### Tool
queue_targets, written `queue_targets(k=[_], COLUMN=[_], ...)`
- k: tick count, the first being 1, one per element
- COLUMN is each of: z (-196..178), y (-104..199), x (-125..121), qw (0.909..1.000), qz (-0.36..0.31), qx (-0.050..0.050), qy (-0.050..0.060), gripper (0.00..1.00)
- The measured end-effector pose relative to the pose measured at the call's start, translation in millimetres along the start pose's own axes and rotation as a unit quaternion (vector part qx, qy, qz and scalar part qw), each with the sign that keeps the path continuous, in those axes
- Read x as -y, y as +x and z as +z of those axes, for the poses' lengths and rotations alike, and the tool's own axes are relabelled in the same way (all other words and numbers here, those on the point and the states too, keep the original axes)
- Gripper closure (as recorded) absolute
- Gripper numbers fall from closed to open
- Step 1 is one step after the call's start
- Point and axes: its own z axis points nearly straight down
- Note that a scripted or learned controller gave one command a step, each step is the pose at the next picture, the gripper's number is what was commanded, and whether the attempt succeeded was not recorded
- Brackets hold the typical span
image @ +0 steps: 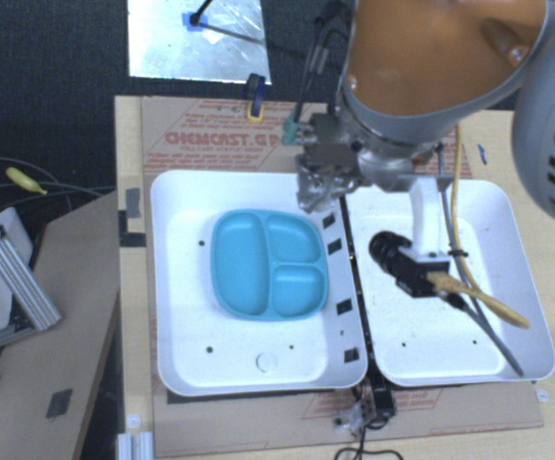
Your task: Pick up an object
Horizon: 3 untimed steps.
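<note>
Item 1, far left: slanted metal rail (4,257), with a small yellow object (23,180) lying above it on the dark floor.

Item 2, top left of centre: shiny silver sheet (200,27) marked with a scrap of blue tape (196,20).

Item 3: desk (131,353), pale, carrying a cardboard sheet (210,140) with red lettering. A small yellow-and-blue clamp (255,99) sits at the sheet's upper edge.

Item 4: left bin (176,257), white and shallow, lying on the cardboard. Inside it, about the middle, a blue plate (267,262) lies flat, divided into three compartments, open side up. It is the single loose object between the two bins.

Item 5: row of black tabs (339,276) down the seam where the bins meet.

Item 6: claw (315,195), metal, at the upper right corner of the left bin, close to the seam and just beyond the plate's upper right rim. Contact with the plate cannot be told, and whether the claw is released or clenched cannot be told.

Item 7: right bin (507,247), white, touching the left one along the seam.

Item 8: arm (545,113), grey with an orange band (430,56), entering from the upper right above the right bin.
</note>
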Motion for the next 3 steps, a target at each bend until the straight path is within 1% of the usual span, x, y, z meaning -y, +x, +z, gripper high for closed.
queue_targets(k=[1,2,3], z=[-14,-25,-7], y=[-3,-3,-19], x=[6,6,7], qw=[1.0,1.0,1.0], qz=[0.003,0.0,0.006], qx=[0.001,0.0,0.001], qy=[0.0,-0.001,0.002], gripper=[1.0,1.0,1.0])
